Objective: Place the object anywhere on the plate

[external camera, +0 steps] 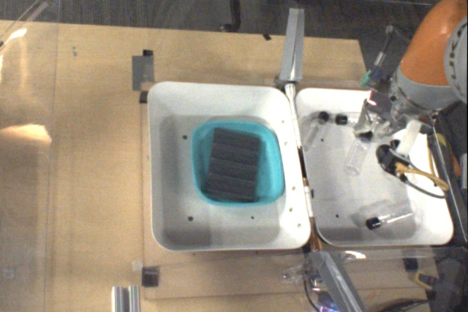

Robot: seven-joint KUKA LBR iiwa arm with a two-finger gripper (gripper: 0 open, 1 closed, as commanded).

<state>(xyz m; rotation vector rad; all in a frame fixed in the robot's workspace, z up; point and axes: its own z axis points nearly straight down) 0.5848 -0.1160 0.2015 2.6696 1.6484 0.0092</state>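
While ribbed dark block (233, 166) lies on teal plate (238, 163) | tool (365, 129) state unclear

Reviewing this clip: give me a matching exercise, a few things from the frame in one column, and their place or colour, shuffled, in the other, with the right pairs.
Things:
1. plate
2. dark ridged block
3. clear tube with a black cap
4. gripper

Places or colours:
A. lying in the right bin, near its front edge
B. turquoise, sitting in the left bin
C. over the right bin, near its back
D. lying on the plate

Pairs: 1-B, 2-D, 3-A, 4-C
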